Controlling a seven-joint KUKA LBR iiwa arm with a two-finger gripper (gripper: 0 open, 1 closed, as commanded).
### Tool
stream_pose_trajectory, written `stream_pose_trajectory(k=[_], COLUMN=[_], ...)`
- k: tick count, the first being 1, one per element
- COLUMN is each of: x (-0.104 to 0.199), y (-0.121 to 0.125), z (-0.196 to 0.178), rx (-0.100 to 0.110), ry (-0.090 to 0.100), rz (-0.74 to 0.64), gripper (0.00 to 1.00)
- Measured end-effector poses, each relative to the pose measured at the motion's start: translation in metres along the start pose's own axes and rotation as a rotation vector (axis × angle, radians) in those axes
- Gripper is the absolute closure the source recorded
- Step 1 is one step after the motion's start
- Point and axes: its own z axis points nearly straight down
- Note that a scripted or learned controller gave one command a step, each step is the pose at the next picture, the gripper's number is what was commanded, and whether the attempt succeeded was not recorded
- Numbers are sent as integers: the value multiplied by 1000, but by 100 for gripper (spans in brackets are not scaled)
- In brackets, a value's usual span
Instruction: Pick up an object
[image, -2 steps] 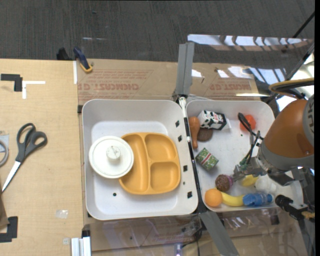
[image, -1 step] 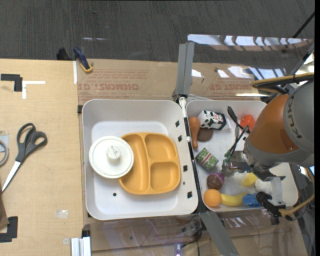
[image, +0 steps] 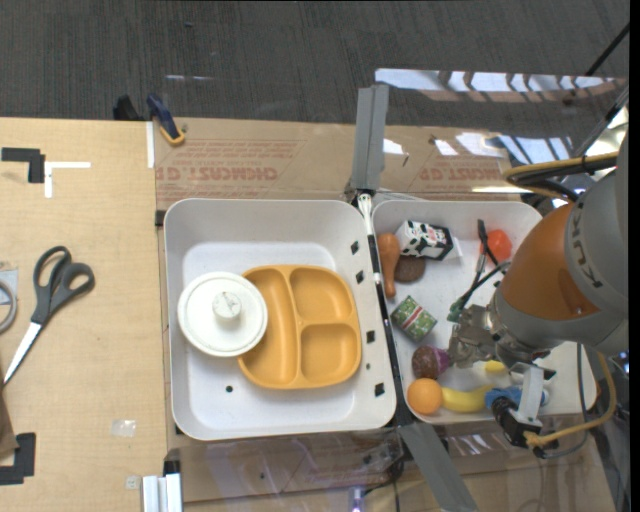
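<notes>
At the right bin's (image: 560, 215) near edge lie an orange (image: 424, 396) and a banana (image: 466, 399), the likeliest picks. The end effector (image: 470, 345) hangs just above them; I cannot tell its state. Best to descend squarely over one fruit, clear of the plum (image: 429, 360) and green carton (image: 413, 319) farther in.

Yellow tray (image: 300, 340), black-and-white carton (image: 425, 238)

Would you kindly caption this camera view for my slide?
KUKA arm reaching into the right bin of toy food; yellow divided plate and white lid in the left bin.
</notes>
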Motion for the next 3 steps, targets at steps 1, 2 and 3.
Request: stream_pose_trajectory(k=[1,2,3], x=[20,-3,5], y=[25,41,40], z=[-101,-1,-1], rx=[-3,-4,-4], ry=[-2,-2,-1], rz=[-279,-719,-417], gripper=[100,100,100])
